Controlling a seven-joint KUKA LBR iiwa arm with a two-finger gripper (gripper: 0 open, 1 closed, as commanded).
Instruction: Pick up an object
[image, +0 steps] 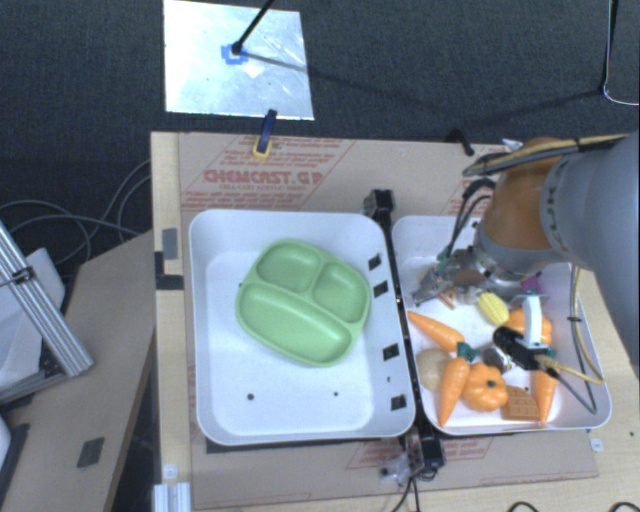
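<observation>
- Bench (290, 160): carries two shallow white bins side by side, on a sheet of printed brown cardboard.
- Left bin (225, 400): holds one pale green divided plate (303, 300), three compartments, lying slightly toward the bin's far edge, roughly centred between its side walls. Nothing rests on the plate.
- Right bin (420, 240): holds a cluster of small toy foods, gathered toward its near edge and centre.
- Count of carrots: three seen. One orange carrot (436, 327) lies slanted near the bin's left wall; a second carrot (452, 387) points toward the near-left corner; a third (546, 390) lies close to the near-right corner.
- One small orange pumpkin (484, 388), with a green stem, sits between the second and third carrots, touching the second.
- One tan waffle-like piece (520, 403) lies at the near edge, just beside the pumpkin.
- One pale rounded item (431, 368) rests against the left wall, beside the second carrot.
- One yellow corn-like piece (493, 307) lies mid-bin, just beside the gripper.
- Arm (575, 215): grey with an orange band, reaching in over the right bin's far-right corner.
- Gripper (447, 285): low over the middle of the right bin, above the first carrot. Whether the claw is released or clenched cannot be told; the tips are blurred among the items.
</observation>
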